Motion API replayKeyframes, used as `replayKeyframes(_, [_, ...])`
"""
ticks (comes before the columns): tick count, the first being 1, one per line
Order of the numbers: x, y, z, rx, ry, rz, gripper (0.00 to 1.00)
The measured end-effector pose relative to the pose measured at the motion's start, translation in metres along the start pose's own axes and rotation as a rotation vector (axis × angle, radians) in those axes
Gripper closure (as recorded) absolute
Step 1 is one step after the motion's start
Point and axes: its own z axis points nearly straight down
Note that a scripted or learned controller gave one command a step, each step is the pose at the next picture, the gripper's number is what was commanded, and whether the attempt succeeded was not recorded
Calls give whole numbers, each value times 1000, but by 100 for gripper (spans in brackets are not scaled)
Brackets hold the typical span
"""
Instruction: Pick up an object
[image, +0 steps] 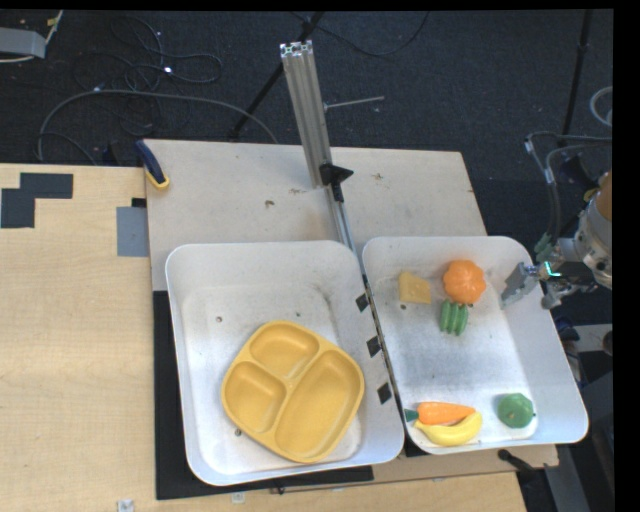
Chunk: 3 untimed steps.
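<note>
I see the gripper (522, 283) at the right edge of the frame, over the right rim of the right bin (470, 345), and nothing sits between its fingers. At this size I cannot tell how the tool is set.

The candidates all lie in that bin. An orange (464, 281) sits upper centre, touching a small green ribbed vegetable (454, 318) just below it, with a pale yellow wedge (415, 289) near on the left. Along the lower edge a carrot (444, 411) rests on a banana (452, 431), and a green rounded piece (515, 409) lies to their right.

My worry is the orange: it looks round, smooth and glossy like moulded plastic, so I judge it could squirt sideways out of a pinch. The touching pairs could also be nudged or caught together. The bin rim near the tool could get clipped on the way down.

The yellow divided tray (292, 390) in the left bin (205, 300) looks flat, wide and hard to grip.
</note>
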Motion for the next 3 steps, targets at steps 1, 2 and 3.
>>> replayKeyframes(1, [0, 1, -1, -2, -1, 0, 0])
replayKeyframes(2, [8, -6, 49, 3, 2, -1, 0])
replayKeyframes(3, [16, -3, 96, 3, 2, 0, 0])
